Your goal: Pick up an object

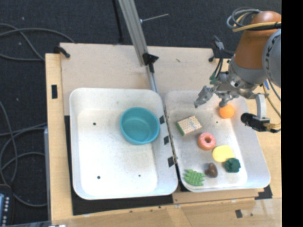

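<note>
Bench (104, 65) bearing two shallow white bins side by side. Left bin (94, 174) is holding one blue bowl (139, 125), upright, near its upper right area. Right bin (251, 169) is holding, well spread: an orange ball (227, 111) near the top; a checkered tan block (189, 125) toward the left wall; a pink ring (206, 141) at centre; a yellow piece (223, 153) just below it; a dark green piece (232, 165) touching or just beside the yellow one; a small brown piece (211, 170); a light green ridged piece (193, 177) at the lower left corner. Tool (214, 94) is hovering over the right bin's upper part, left of the ball; finger state cannot be told, the view being too blurred, and nothing is showing between them.
</note>
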`<state>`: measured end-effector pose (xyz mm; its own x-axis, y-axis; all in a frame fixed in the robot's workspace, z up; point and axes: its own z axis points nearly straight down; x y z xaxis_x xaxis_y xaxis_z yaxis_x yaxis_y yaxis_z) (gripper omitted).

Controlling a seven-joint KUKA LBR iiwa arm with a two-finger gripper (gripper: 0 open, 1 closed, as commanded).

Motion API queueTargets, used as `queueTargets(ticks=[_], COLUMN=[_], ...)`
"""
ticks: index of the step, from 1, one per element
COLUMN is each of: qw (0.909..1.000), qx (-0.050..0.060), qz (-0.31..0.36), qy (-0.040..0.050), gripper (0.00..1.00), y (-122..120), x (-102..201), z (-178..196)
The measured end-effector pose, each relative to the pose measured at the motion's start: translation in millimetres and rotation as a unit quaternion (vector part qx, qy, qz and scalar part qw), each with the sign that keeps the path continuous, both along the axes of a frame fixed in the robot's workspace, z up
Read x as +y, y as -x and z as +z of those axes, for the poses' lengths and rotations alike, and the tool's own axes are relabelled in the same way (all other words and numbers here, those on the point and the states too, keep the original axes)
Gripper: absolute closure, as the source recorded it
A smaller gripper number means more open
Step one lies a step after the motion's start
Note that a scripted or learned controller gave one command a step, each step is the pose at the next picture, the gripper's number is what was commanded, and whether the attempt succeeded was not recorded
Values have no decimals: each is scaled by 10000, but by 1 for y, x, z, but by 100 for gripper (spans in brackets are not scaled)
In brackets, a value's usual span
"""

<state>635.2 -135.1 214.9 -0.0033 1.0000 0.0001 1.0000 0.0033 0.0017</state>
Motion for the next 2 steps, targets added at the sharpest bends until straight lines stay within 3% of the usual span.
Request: queueTargets(ticks=[1, 2], qw=[10000, 10000], qx=[0, 27], qz=[1, -23], qy=[1, 18], gripper=[0, 0], y=[0, -4], x=[0, -10], z=[0, -48])
